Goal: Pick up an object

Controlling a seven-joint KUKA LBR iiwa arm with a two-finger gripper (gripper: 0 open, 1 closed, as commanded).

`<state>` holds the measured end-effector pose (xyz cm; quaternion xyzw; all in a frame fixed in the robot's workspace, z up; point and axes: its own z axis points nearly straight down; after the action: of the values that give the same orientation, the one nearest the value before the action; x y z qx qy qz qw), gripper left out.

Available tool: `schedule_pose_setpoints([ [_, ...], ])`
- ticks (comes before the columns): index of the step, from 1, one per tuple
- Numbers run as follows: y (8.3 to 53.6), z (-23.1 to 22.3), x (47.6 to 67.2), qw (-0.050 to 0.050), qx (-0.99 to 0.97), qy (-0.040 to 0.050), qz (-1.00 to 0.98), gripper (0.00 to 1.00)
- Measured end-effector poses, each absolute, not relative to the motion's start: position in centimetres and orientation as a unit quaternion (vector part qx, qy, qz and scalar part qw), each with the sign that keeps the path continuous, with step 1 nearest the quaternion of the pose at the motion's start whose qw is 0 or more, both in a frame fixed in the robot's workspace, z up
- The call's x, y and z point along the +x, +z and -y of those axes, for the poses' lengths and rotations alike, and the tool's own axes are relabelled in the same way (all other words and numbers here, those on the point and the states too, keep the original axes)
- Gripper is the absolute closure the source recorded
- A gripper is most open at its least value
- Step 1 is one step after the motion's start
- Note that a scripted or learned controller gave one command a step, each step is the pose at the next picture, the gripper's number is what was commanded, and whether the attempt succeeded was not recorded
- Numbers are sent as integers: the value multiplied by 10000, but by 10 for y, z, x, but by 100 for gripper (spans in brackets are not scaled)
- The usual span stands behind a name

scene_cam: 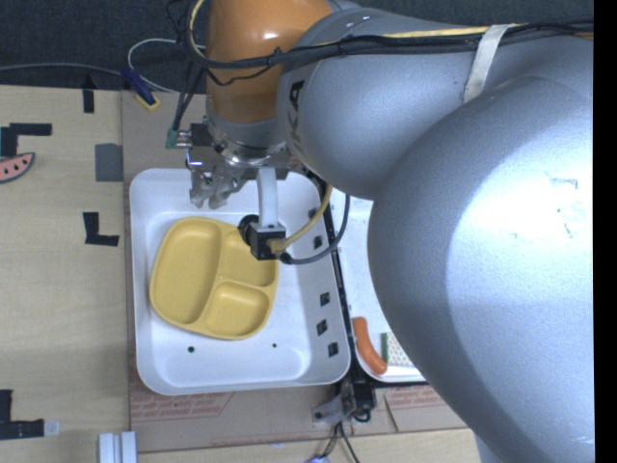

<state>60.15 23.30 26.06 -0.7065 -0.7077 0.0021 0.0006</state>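
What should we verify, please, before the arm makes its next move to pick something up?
1. Target visible: yellow divided plate lies in the left bin, ok.
2. Gripper centred over plate: not ok, it is by the bin's far rim.
3. Grasp made: cannot tell.
4. Right bin contents: orange object at its near edge, rest behind the arm, cannot tell.
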Motion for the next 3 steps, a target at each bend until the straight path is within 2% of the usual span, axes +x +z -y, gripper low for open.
schedule_pose_setpoints([
  [1,195,-233,541,13,-7064,21,7078,100],
  [2,318,-233,554,-3,-7065,-1,7077,100],
  [3,317,-233,554,-1,-7065,10,7077,0],
])
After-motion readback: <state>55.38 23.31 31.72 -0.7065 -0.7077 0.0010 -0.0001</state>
